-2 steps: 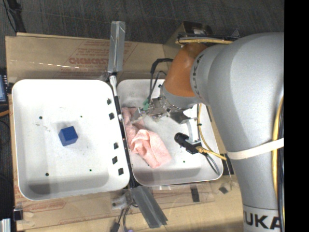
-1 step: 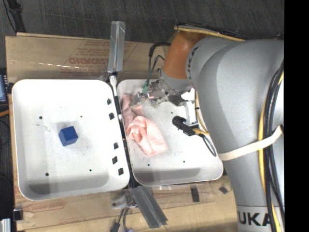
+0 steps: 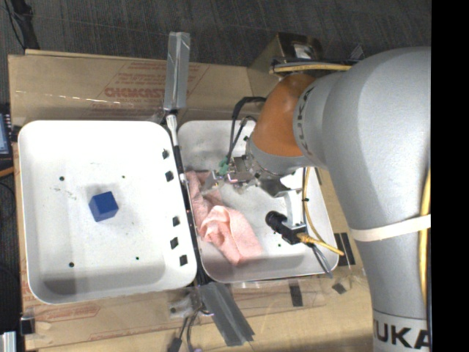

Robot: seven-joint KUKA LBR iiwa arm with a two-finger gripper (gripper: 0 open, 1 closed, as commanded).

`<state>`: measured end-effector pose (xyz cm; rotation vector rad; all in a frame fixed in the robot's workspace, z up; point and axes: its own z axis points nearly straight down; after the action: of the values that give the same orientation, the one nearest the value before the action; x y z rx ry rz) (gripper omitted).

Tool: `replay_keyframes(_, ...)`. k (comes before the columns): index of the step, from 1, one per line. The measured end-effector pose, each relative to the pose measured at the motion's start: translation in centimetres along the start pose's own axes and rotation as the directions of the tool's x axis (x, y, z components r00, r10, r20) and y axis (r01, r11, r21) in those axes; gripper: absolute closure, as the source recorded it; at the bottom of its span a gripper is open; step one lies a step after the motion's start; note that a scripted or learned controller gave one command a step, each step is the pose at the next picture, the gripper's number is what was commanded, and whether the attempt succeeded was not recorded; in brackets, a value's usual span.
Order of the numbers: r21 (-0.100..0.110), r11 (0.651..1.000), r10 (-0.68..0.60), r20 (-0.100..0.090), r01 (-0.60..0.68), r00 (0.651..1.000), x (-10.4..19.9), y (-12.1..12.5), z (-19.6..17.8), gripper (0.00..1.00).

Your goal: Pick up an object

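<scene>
Camera view is showing the grey arm with its orange wrist band [image 3: 282, 123] reaching from the right and hanging low over the right-hand shallow white bin [image 3: 322, 259], where the two-finger gripper [image 3: 227, 173] is sitting just above the upper end of a crumpled pink cloth [image 3: 226, 229]. Whether anything is sitting in the gripper cannot be told from this angle, since the wrist and cabling are crowding that spot. The cloth is lying along the left wall of that bin, beside the divider, with a thicker folded lump toward the near end and a thinner strip running up under the tool. It is looking light, limp and soft, so it will likely sag and trail when lifted; a pinch on a raised fold or the bunched lump should be holding better than a flat edge, which could slip out. A small blue cube [image 3: 103, 205] is resting well apart in the left-hand white bin [image 3: 44, 134]; it is looking rigid and light, best taken across two opposite flat faces.
</scene>
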<state>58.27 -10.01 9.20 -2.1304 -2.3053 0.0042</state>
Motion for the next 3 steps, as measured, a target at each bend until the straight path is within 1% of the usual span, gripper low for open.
replay_keyframes(1, -0.001, 0.999, -0.047, -0.001, 0.047, 0.999, -0.2, -8.1, 0.1, 0.0)
replay_keyframes(2, -0.002, 0.999, -0.044, 0.001, 0.044, 0.999, 0.8, -4.4, 0.0, 0.0)
replay_keyframes(3, -0.003, 0.99, -0.144, 0.0, 0.144, 0.99, -1.1, -10.7, 0.0, 0.0)
